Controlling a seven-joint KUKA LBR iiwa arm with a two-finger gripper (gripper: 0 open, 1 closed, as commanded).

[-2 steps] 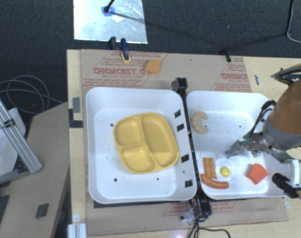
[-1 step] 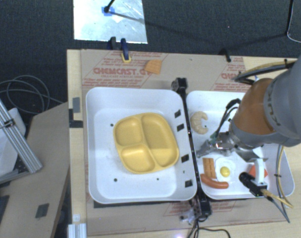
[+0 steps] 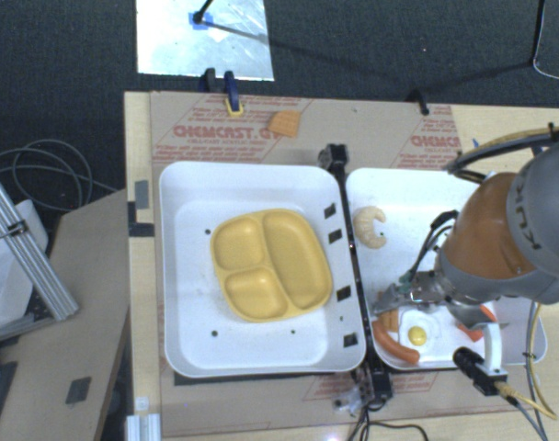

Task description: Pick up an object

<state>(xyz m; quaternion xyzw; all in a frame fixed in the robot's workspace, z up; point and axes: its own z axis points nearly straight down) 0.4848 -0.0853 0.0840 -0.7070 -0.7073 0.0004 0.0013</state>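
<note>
Fried egg toy [image 3: 417,333] is the likeliest target here. In the camera view it lies at the near edge of the right bin [image 3: 404,186], and you can take it as your landmark for everything else.

A sausage toy [image 3: 393,342] curves along the egg's left side and touches it. That matters, since a grasp aimed at one may nudge or catch the other. A small orange piece [image 3: 473,332] sits just right of the egg, partly under the arm, and it is too hidden to name.

The gripper [image 3: 405,294] hangs just above and slightly left of the egg, low over the bin floor, with the arm's orange band [image 3: 486,232] rising behind it. From that pose I judge the arm is set up for a descent onto the egg-and-sausage cluster. Nothing shows as held, and whether the gripper is open or closed you cannot tell, because the wrist and its cables block the tips.

A croissant toy [image 3: 371,226] rests well beyond the egg, toward the far left part of the same bin. It stands alone and would be the easier pick.

Far left of the egg, across the rim between the two bins, a yellow divided plate [image 3: 270,265] sits in the middle of the left bin [image 3: 174,246], out of the arm's present reach line.
</note>
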